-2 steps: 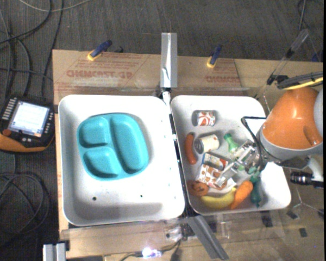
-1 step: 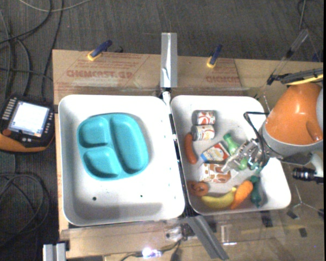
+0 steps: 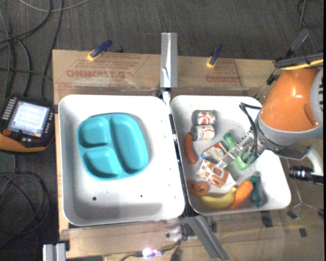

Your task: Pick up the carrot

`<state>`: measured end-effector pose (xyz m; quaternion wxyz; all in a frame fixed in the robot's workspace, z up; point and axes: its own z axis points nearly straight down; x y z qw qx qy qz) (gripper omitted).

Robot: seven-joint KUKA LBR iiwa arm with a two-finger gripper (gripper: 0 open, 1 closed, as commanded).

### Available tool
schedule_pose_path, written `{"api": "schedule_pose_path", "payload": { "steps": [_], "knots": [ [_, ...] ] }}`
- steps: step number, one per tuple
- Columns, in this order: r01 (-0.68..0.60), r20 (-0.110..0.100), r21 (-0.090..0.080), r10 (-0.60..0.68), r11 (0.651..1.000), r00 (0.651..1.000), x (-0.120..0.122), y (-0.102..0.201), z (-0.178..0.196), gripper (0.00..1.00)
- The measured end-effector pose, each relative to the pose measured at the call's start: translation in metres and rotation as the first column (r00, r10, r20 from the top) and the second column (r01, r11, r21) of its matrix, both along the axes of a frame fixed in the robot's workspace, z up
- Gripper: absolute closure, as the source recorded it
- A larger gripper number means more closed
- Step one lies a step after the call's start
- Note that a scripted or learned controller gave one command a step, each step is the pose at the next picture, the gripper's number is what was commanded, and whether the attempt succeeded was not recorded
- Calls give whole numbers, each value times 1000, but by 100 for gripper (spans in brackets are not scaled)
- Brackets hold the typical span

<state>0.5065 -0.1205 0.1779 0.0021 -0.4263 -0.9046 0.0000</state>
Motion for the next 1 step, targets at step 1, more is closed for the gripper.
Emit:
{"api": "schedule_pose_path", "payload": {
  "steps": [1],
  "knots": [
    [-109,-1,1,109,994,994,-21,25,11,100]
  ]
}}
